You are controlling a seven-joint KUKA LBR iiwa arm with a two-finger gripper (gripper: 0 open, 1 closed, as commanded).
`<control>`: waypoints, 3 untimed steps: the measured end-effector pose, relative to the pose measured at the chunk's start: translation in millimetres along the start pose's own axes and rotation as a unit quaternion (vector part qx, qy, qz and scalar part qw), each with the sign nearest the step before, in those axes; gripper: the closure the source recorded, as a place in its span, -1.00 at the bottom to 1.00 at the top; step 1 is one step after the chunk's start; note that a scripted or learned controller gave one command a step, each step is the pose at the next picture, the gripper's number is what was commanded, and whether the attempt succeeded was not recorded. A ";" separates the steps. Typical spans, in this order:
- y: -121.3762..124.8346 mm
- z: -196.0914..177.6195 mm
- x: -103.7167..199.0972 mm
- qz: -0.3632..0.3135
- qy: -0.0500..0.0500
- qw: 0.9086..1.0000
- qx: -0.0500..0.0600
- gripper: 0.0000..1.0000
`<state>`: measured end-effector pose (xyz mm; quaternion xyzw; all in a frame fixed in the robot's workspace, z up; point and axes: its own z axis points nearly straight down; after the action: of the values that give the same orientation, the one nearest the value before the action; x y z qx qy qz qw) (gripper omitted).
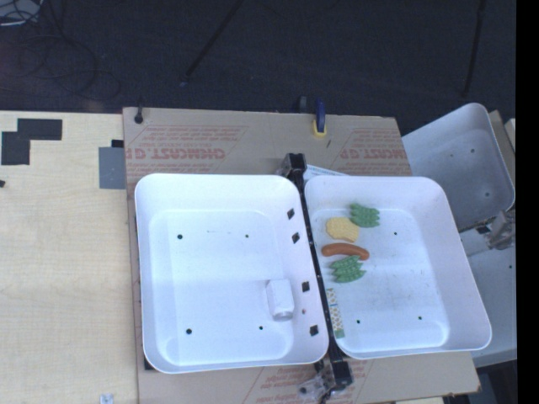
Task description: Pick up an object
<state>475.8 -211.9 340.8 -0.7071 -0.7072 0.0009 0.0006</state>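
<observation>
In the camera view, whether the pincer is released or clenched cannot be told, so the bearing has to be judged from the arm's entry on the right side. From there, the nearer right-hand shallow white plastic bin (468, 297) holds the likeliest targets, a cluster of four small toy foods in its far-left part, close to the wall shared with the left-hand shallow white plastic bin (148, 225). The slim red-brown toy sausage (344, 251) lies with its long axis almost straight along the line of approach, so a grip across its short width would probably suit it. Just beyond it sits a pale yellow lumpy toy piece (342, 229), and a green leafy toy (364, 215) lies beside that. A second green leafy toy (347, 269) lies just on the sausage's near side, crowding it. A small white cylinder-like object (280, 298) rests further off in the left bin, hard to make out against the floor. The bin floors look flat and smooth. The brown cardboard sheet (210, 146) under both bins lies on the pale wooden tabletop (59, 268).
</observation>
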 end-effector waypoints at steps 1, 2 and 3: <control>36.7 -2.8 52.8 0.000 0.000 1.000 0.000 1.00; 0.5 50.0 20.4 -0.001 0.001 1.000 0.000 1.00; 0.2 17.2 -0.4 0.000 0.000 1.000 0.000 1.00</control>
<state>476.0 -212.3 323.6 -0.7069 -0.7073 0.0007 0.0009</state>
